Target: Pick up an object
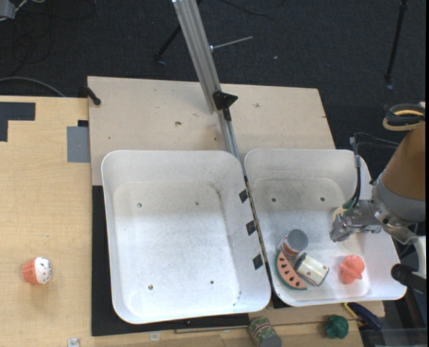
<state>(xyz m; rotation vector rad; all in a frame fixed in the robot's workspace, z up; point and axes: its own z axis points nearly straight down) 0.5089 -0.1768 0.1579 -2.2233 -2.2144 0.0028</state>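
Observation:
The right bin (301, 166) holds a cluster at its front: a grey-topped can (295, 241), a cream cylinder (312, 270), an orange curved piece (286, 272) and a coral lump (351, 268). My gripper (342, 229) hangs at the bin's right side, above and a little left of the coral lump and to the right of the can. Nothing shows between its fingers. The orange-banded wrist (408, 168) rises behind it at the right edge.
The left bin (120, 194) lies beside the right one, across a divider with black clips (249, 226). An aluminium bar (203, 63) slants up behind the bins. An orange toy (37, 271) sits on the wooden bench at left. A green ball (336, 327) and a tin (262, 330) rest in front.

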